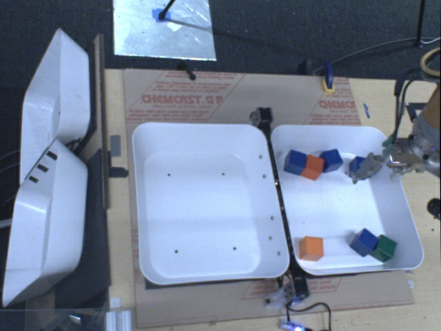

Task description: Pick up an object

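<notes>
Grey metal fingers of the gripper (363,169) are seen at the right of the frame, over the upper right part of the right bin (344,205), close to that bin's right rim; a small blue block (357,164) lies right at the fingertips, but whether it is pinched between them, or whether they are spread or pressed together, cannot be told. The arm (424,140) is entered from the right edge. Left of the gripper, along the upper wall, a blue cube (331,159), an orange cube (313,166) and another blue cube (295,161) are packed touching in a row. Open white floor is left across the middle of the bin. Near the lower rim an orange cube (311,247) is set alone, and at lower right a dark blue cube (364,241) is touched by a green cube (384,247). The left bin (207,198) adjoins at the centre. Both are borne on a printed cardboard sheet (186,98) over a pale bench, with dark carpet (289,19) and a shiny foil square (164,19) at the top.
</notes>
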`<state>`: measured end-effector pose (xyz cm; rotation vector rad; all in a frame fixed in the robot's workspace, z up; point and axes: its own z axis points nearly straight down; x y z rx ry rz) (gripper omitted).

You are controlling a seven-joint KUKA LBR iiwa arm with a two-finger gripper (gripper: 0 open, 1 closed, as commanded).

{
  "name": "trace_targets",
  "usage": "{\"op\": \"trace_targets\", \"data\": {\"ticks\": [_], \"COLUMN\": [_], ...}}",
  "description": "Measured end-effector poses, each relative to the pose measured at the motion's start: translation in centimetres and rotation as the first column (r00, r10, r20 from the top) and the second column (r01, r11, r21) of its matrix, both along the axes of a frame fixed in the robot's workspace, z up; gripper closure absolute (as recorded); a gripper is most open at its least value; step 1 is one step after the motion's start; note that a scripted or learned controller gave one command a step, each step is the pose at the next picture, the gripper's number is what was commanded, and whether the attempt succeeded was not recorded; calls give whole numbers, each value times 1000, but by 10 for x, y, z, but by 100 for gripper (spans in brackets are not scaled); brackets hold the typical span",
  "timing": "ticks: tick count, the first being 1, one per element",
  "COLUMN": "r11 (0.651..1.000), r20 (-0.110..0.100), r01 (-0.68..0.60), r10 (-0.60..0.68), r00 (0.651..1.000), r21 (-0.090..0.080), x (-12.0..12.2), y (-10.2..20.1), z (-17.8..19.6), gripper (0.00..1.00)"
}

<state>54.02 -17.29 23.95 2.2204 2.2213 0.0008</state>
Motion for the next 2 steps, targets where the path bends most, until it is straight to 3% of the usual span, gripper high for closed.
{"op": "trace_targets", "data": {"ticks": [1, 2], "r11": [1000, 1000], "r20": [-13, -26], "r01": [-5, 8], "r10": [5, -8], "r00": [1000, 1000], "r21": [3, 0], "x": [51, 128], "y": [72, 71], "z": [-160, -155], "gripper": [0, 0]}}
